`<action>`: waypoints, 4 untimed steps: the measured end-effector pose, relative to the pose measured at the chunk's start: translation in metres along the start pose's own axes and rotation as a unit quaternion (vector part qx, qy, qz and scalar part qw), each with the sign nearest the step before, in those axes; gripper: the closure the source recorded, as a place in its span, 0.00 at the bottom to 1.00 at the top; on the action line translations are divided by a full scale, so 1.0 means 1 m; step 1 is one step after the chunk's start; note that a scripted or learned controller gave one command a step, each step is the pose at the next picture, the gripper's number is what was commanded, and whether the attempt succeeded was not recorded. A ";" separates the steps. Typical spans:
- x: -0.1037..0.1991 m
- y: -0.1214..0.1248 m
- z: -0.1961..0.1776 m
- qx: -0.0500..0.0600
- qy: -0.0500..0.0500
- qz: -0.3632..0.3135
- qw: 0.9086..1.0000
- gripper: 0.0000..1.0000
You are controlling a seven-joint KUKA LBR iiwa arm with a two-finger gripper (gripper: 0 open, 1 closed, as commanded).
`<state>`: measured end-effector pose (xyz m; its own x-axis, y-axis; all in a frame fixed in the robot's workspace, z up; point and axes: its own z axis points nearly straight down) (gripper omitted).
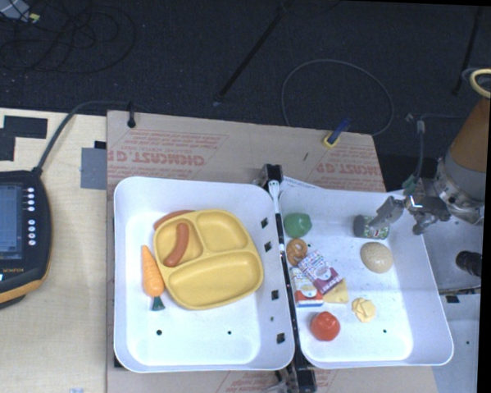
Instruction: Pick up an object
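My gripper (398,223) hovers over the far right part of the right bin (423,340). It is open, and nothing sits between its fingers. A beige egg-shaped object (376,258) lies just below it. Farther left in that bin are a green object (297,225), a small brown round piece (297,252), a printed carton (316,275) and a cheese wedge (339,293). A red tomato (326,326) and a small yellow piece (363,309) lie near the front.
The left bin (139,342) holds a yellow divided plate (213,264) with a sausage (180,244) in it, and a carrot (152,273) beside the plate. A tablet pendant (9,237) lies on the bench at the far left.
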<state>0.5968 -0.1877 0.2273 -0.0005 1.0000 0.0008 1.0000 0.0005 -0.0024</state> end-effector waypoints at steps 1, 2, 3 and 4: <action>-0.011 0.048 0.109 0.001 0.000 -0.002 1.000 0.00; 0.011 0.047 0.141 0.001 0.000 -0.001 1.000 0.00; 0.019 0.047 0.140 0.001 0.000 0.000 1.000 0.00; 0.005 0.048 0.139 -0.001 -0.001 0.000 1.000 0.00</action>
<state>0.6441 -0.1828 0.0880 -0.0009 1.0000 -0.0006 1.0000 0.0009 -0.0007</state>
